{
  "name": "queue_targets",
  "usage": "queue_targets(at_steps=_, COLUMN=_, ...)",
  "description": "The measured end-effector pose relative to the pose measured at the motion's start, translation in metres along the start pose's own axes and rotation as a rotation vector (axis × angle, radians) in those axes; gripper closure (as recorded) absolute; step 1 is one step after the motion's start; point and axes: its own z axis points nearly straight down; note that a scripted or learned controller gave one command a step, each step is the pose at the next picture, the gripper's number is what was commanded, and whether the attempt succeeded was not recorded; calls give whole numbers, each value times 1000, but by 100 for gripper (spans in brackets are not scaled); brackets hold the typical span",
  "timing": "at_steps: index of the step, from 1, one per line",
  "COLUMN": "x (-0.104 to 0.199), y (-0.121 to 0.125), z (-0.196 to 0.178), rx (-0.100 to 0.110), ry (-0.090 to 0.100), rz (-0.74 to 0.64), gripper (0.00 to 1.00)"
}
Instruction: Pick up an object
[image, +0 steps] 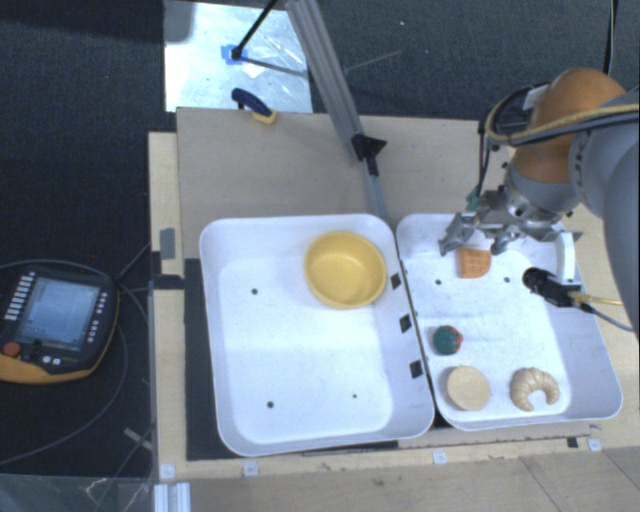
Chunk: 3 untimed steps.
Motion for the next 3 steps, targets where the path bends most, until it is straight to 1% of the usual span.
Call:
queue_targets(at_steps=1, x=0, y=1, z=49, rx=-6, ry=-2, rz=0, gripper=0)
queue_targets(at_steps=2, x=-1, y=2, z=36, rx=-11, ry=-3, rz=0, gripper=100)
queue_targets(at_steps=3, x=-1, y=10, z=-10, rx=-8, ry=-1, rz=0, gripper=100)
